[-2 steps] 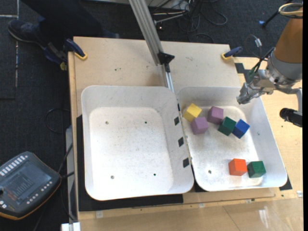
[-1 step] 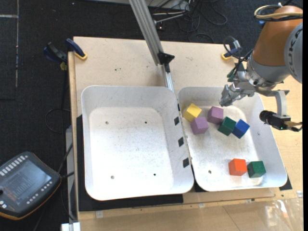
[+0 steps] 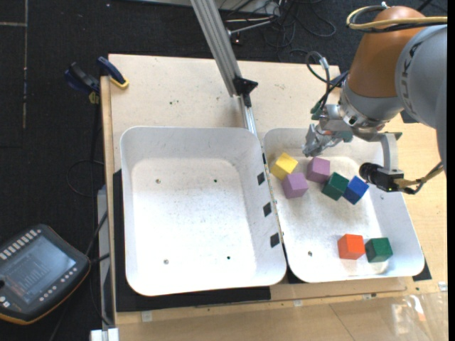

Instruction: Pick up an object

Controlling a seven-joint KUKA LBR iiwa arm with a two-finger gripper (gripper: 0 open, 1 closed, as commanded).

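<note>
Blocks, right bin (image 3: 405,251): seven small cubes. Count: two purple (image 3: 318,169), (image 3: 295,185); two green (image 3: 335,186), (image 3: 379,249); one yellow (image 3: 285,165); one blue (image 3: 355,190); one orange (image 3: 350,246). Likely light, rigid, smooth-faced; grip across opposite flat sides. End effector (image 3: 315,146) hangs near the upper purple cube; whether open or closed cannot be told. Left bin (image 3: 135,148) adjoins on the worktop (image 3: 178,84).

1. The grey arm (image 3: 419,62) reaches in from the right of the camera view, its upper link crossing the top right corner.
2. An orange band (image 3: 380,52) wraps the arm just above and to the right of the jaws.
3. The wrist tilts down and to the left.
4. The gripper (image 3: 315,145) hangs at the wrist's lower left end, pointing down.
</note>
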